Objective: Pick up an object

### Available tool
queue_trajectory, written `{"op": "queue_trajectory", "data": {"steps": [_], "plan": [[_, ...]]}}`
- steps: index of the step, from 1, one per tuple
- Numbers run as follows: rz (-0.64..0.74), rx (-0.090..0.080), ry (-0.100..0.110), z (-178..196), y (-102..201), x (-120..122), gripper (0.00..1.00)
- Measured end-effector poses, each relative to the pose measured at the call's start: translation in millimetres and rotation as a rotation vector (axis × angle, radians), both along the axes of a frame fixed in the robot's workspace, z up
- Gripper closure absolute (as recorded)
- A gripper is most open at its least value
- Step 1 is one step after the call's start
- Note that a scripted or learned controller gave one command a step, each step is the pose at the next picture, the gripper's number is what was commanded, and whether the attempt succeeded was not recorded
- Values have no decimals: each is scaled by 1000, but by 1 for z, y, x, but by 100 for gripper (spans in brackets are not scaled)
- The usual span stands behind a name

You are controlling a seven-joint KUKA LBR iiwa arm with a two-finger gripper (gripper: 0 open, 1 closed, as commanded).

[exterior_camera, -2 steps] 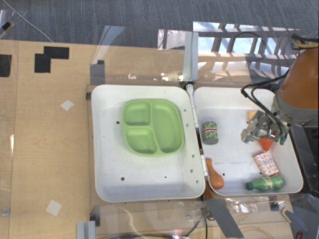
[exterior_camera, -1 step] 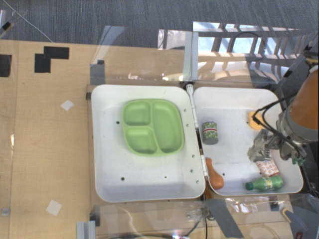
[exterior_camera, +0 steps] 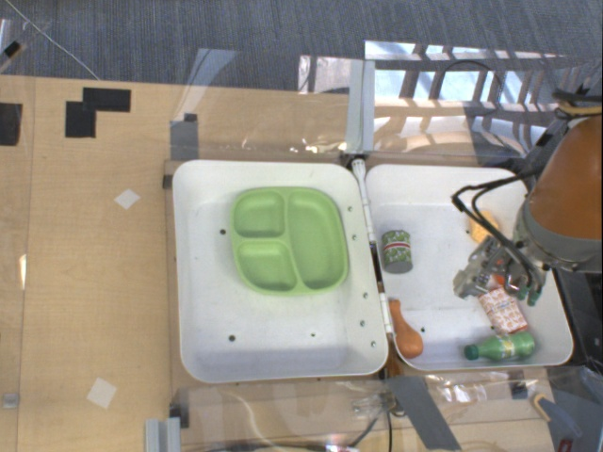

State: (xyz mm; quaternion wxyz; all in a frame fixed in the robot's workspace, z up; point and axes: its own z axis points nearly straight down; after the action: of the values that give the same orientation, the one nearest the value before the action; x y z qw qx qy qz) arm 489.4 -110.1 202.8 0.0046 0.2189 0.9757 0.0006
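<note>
Pale wooden worktop carries both bins. Whether the tool is wide or narrow cannot be told; the red-labelled packet beside it may be nudged aside, not gripped.

Pincer above red-labelled packet, right bin.

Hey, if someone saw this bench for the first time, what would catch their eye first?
Probably the green tray, a three-compartment plate in the middle of the left bin. Next, the arm's orange band at the right edge, with the tool low over the right bin near a green bottle and a small can.
</note>
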Motion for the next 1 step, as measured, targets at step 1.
{"op": "queue_trajectory", "data": {"steps": [1], "plan": [[132, -1, 3, -20, -17, -1, 100]]}}
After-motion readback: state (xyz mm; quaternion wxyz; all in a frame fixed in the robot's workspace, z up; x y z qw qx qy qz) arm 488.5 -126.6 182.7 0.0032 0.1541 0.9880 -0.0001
